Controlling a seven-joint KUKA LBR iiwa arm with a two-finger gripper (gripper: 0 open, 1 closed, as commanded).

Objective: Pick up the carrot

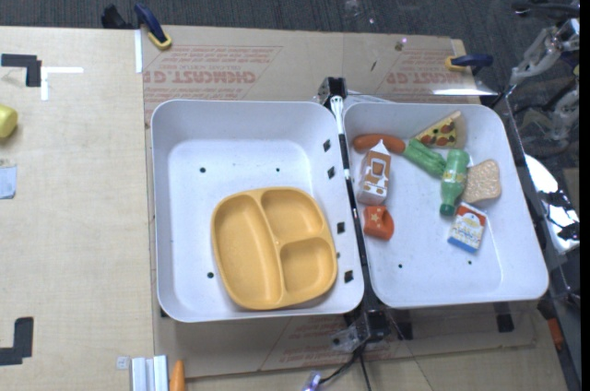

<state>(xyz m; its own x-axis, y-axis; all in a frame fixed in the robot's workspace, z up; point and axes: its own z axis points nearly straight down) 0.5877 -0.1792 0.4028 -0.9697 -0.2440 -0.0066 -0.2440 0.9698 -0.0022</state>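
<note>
The carrot (379, 142) is a short orange-red stick lying flat at the far left of the right bin (516, 223), close to the wall between the two bins. A small white and brown carton (374, 177) lies just in front of it, touching or nearly so. To its right a green cucumber-like piece (423, 158) lies at a slant.
The right bin also holds a pizza slice (440, 131), a green bottle (453, 180), a slice of bread (482, 181), a red tomato-like piece (378, 221) and a blue and white carton (467, 228). The left bin (175, 195) holds a yellow divided plate (274, 246).
</note>
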